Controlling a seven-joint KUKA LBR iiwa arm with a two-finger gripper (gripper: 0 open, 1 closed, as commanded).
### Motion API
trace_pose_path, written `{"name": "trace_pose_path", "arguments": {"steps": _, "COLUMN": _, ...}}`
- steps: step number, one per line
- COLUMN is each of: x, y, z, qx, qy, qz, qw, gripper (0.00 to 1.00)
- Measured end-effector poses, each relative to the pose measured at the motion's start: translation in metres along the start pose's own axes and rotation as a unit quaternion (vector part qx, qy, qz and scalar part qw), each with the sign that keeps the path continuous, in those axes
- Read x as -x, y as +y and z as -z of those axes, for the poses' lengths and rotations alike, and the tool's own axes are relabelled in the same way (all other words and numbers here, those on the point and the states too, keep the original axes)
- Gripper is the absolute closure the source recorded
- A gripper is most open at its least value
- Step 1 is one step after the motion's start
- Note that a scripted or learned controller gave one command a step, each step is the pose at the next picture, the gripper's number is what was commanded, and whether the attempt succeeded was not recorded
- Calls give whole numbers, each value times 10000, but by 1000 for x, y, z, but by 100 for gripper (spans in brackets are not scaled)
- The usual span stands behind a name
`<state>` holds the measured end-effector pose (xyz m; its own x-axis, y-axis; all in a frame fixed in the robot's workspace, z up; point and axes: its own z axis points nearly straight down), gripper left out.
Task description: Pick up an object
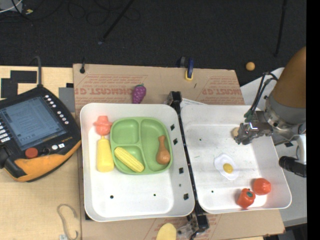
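Observation:
My gripper (242, 134) hangs over the right bin (210, 134), near its right side, above and to the right of a toy fried egg (227, 167). Nothing shows between its fingers. A red tomato (261, 186) and a red pepper (245, 197) lie in that bin's near right corner. In the left bin (130, 199) sits a green divided plate (140, 145) holding a corn cob (129, 159) and a chicken drumstick (163, 151). A yellow bottle (104, 154) and a pink toy (102, 125) lie left of the plate.
A purple grape bunch (138, 93) rests on the cardboard behind the left bin. A yellow object (167, 231) lies at the front edge between the bins. A teach pendant (32, 126) sits to the left. A small orange ball (250, 66) lies at the back right.

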<state>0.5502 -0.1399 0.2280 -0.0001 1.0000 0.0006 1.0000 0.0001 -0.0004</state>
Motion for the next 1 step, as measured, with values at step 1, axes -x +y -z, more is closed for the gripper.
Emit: {"name": "trace_pose_path", "arguments": {"steps": 1, "x": -52, "y": -26, "z": -8, "qx": -26, "qy": 11, "qz": 10, "qw": 10000, "gripper": 100}}
